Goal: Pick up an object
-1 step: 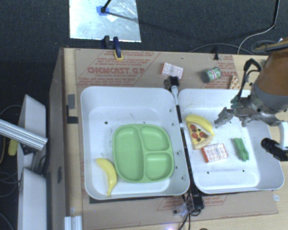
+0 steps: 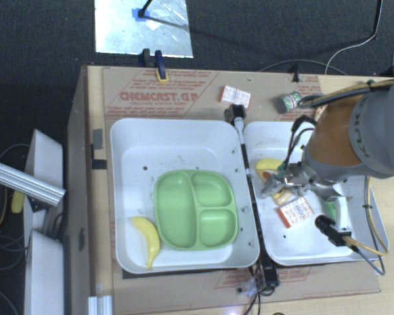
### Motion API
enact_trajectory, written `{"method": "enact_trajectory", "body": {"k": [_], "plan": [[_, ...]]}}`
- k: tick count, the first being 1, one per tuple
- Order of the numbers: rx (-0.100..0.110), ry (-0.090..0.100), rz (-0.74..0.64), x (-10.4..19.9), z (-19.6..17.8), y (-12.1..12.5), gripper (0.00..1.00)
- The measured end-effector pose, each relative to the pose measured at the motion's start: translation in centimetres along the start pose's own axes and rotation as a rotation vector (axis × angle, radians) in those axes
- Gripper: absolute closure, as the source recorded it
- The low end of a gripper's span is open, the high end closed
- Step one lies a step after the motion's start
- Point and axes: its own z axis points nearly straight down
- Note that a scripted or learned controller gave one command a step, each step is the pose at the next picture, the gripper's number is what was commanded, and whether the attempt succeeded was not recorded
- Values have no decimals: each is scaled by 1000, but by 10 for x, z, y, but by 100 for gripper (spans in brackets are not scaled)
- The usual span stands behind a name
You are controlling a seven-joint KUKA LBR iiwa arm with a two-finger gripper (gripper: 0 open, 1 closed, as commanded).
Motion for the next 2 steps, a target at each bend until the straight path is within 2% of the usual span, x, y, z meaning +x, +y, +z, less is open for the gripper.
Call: {"method": "enact_trajectory", "body": {"k": [1, 2], "plan": [[-1, 0, -1, -3, -1, 62, 0], [1, 0, 1, -4, 0, 26, 0]]}}
